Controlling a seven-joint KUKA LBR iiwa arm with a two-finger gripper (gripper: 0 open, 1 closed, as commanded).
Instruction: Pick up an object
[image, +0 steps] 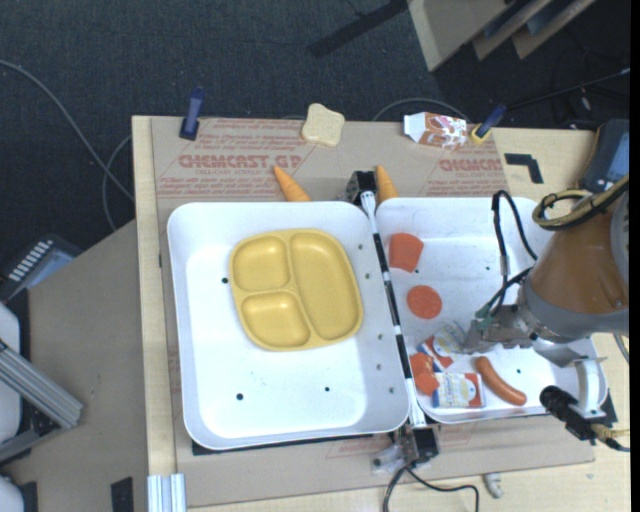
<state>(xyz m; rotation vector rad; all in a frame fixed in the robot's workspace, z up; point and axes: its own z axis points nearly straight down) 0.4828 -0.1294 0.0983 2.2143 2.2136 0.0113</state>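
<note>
- Approach step: gripper (462, 338) sits low in the right bin (455, 222), just above the food clutter (452, 380).
- Nothing visibly gripped; finger state, can't tell.
- Next: drop onto one item, close.

left bin (200, 300): white plastic, smooth, we'd say a soft sheen
right bin (455, 225): same white plastic look
divided tray (296, 288): yellow plastic, smooth, kinda satin
bench top (240, 155): brown cardboard-looking sheet, matt, red print on it
sausage (499, 381): orange-red, glossy, plastic toy look to us
round slice (425, 301): flat red, matt
arm (580, 270): orange band looks smooth, slightly shiny
floor, upper left of the frame (80, 60): dark, rough, carpet-like
</note>
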